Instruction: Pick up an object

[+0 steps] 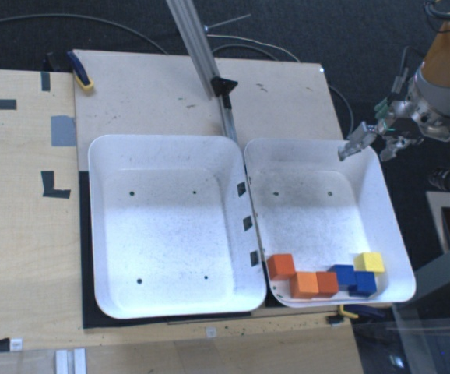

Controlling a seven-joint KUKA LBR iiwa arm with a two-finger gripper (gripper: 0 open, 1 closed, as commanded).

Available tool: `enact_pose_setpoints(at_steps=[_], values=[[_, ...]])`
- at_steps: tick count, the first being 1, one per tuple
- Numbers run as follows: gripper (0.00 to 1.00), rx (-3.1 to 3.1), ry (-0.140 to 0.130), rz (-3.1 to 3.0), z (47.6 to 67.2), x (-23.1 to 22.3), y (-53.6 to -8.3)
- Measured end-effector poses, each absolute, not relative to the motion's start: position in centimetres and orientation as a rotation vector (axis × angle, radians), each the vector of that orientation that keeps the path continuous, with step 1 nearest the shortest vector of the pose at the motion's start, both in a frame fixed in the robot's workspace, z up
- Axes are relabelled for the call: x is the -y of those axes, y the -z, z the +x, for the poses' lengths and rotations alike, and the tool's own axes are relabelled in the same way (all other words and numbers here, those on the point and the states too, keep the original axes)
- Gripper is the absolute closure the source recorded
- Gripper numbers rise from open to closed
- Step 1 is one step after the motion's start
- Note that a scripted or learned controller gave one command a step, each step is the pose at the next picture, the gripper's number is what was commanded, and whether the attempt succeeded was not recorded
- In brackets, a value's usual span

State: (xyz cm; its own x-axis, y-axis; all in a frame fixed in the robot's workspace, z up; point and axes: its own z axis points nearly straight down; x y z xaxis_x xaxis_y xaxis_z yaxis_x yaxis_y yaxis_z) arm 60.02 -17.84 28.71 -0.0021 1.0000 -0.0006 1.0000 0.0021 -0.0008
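The claw (369, 140) hangs over the far right corner of the right bin (381, 201), and its two fingers look open with nothing between them. The blocks (326, 275) sit in a row well below it, at the bin's near edge, a little to its left
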Motion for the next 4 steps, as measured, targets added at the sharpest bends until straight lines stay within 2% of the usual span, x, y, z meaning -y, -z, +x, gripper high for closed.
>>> enact_pose_setpoints(at_steps=[1,2,3,4], values=[[0.0,2.231,0.002,-2.213,64.4,11.7,-28.5],[0.0,2.221,-0.009,-2.21,63.4,7.2,-18.6],[0.0,2.21,-0.011,-2.223,51.4,14.9,-8.9],[0.0,2.232,0.007,-2.225,57.6,15.5,-17.4]])
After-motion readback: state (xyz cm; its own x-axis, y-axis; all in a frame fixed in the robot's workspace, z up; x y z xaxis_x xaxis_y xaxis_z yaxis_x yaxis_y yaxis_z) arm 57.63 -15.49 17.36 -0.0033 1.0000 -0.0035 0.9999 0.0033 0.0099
